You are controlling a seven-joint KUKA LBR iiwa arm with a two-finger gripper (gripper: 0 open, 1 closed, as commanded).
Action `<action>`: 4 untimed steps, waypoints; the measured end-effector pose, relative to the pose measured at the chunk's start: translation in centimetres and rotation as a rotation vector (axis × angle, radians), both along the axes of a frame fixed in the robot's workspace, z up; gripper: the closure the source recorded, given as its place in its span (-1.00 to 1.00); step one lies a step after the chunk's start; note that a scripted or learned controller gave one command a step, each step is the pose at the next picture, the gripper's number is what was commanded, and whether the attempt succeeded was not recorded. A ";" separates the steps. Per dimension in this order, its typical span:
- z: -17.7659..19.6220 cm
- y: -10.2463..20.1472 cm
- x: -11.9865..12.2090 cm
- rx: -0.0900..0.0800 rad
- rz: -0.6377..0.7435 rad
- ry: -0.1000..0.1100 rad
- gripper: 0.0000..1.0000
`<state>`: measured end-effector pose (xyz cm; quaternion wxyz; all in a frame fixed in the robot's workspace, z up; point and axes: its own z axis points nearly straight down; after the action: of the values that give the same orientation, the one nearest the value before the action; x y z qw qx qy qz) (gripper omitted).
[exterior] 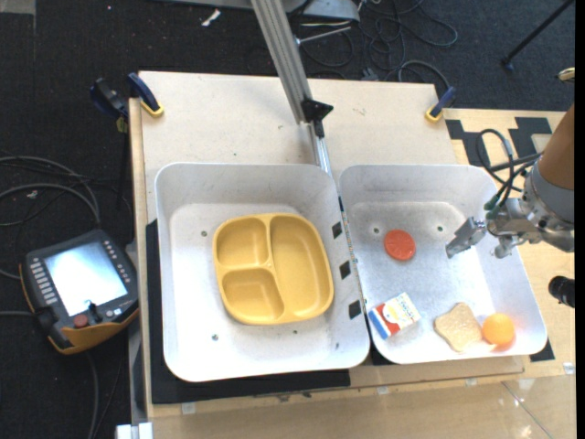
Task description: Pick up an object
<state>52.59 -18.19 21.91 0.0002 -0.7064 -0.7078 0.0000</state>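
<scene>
- Fingers [466,237] of my metal two-finger gripper [483,240]: spread open, holding nothing.
- Flat round red disc [399,244]: lies left of my fingertips, near, apart, on the right white bin [416,210] floor.

Robotics lab, not a home. Plywood counter [228,108] held by clamps [146,94] at the corners, aluminium camera mast [283,44] bolted on, loose cables [384,16] across dark floor, teach pendant [78,286] with lit screen at left. Two white bins [183,245] with toy food [399,244] as test props.
</scene>
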 end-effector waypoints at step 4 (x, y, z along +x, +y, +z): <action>-12.4 1.0 1.0 -0.001 -0.002 -0.001 -1.00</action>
<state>53.55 -17.19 9.55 -0.0002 -0.7070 -0.7072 0.0000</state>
